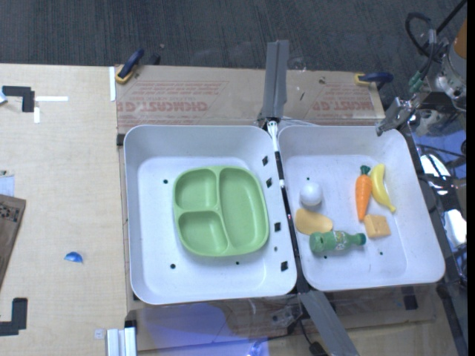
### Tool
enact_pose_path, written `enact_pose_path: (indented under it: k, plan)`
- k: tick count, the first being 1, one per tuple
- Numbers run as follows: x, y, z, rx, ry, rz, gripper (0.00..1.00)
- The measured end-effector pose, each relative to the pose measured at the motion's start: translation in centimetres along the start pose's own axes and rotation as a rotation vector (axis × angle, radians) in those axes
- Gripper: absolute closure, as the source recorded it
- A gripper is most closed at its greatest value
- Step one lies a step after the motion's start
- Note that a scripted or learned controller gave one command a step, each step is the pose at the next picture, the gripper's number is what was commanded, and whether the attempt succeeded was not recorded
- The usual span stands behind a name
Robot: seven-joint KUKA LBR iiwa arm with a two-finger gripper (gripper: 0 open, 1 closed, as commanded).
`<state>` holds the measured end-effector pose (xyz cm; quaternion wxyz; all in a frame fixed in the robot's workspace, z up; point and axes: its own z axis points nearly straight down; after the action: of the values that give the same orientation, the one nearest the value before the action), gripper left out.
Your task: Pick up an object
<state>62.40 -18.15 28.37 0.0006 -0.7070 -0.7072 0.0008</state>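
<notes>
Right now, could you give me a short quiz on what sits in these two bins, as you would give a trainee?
1. True or false: the green divided plate lies in the left bin.
2. Which toy touches the carrot? A) banana B) white ball C) green bottle
3. How many compartments has the plate?

Key: 1 true; 2 A; 3 three.
</notes>
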Motion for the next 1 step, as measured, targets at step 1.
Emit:
enact_pose_path:
  k: [1]
  plan:
    - [0.62, -3.66, 12.74, 0.000, 0.000, -0.221, 0.00]
